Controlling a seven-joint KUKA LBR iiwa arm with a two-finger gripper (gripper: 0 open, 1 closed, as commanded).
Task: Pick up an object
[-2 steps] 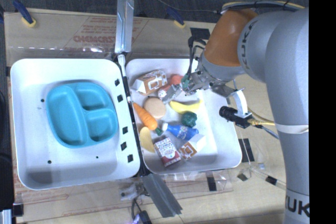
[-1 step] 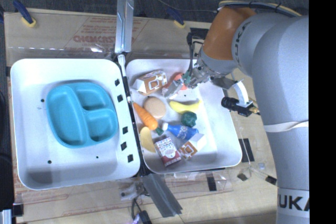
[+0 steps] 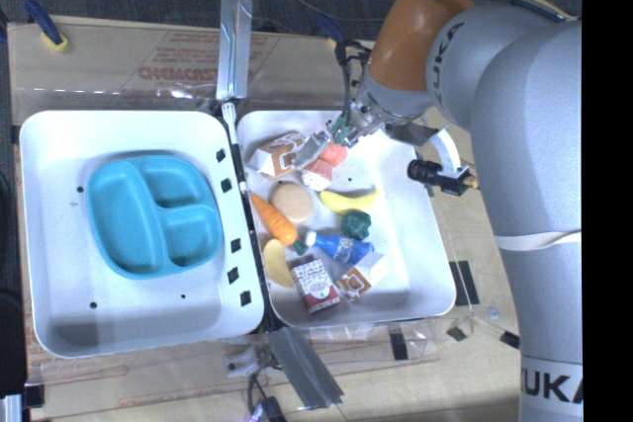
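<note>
Reaching in from the right, the grey arm [image 3: 524,143] fills that side of the bench, its orange band [image 3: 415,40] sitting just above the wrist, which bends down over the far part of the right bin [image 3: 435,282]. That pose suits a top-down pick, since everything worth taking lies in this bin. The left bin [image 3: 49,242] bears a blue divided tray [image 3: 153,212], which lies flat in its middle, well apart from the arm.

The gripper [image 3: 341,131] hangs over the far end of the pile, just above a pinkish-red piece [image 3: 333,156] and beside a brown-and-white carton [image 3: 279,153]. Whether its jaws are spread or closed I cannot tell; nothing is visibly caught between them, so I judge the pick not yet made.

The clutter crowds the left and middle of the right bin, leaving little room around any one thing. A round tan bun [image 3: 292,202] touches an orange carrot [image 3: 274,219]. A yellow banana [image 3: 348,200] lies right of the bun, with a dark green lump [image 3: 356,224] just nearer. Nearest the camera sit a red-labelled packet [image 3: 315,284] and a small brown box [image 3: 354,282]. The likeliest target is the pinkish-red piece, being closest under the gripper.
</note>
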